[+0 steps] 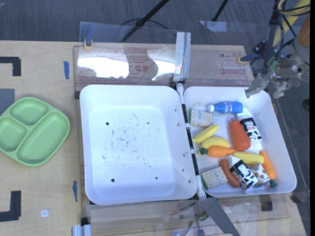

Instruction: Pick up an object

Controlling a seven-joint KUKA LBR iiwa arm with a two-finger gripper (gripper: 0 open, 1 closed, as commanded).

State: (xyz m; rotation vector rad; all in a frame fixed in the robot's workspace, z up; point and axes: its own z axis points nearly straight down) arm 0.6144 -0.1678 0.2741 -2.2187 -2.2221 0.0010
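**Gripper parked at the bin's far corner, toys lying toward seven o'clock**

Plainly, the metal two-finger gripper (269, 84) hangs above the upper right corner of the shallow white plastic right-hand bin (284, 157), nothing between its fingers; whether they are spread or pressed together I cannot tell, the view being too small and cluttered there.

Every candidate lies below and leftward of it, roughly toward seven o'clock. Nearest is the small blue plastic bottle with a white cap (225, 107), its long axis running nine to three, smooth and round, so likely to roll; beyond it the glossy orange-red carrot-shaped toy (239, 135) lies nearly twelve to six, beside a black-and-white printed carton (250, 127); further on, a curved yellow plastic banana (206, 132), a smaller orange carrot (221, 151) and a speckled flat packet (202, 117) sit close together.

The large white left-hand bin (133, 141) bears only faint scuffs; a pale green three-compartment plate (33, 130) rests well apart at nine o'clock.
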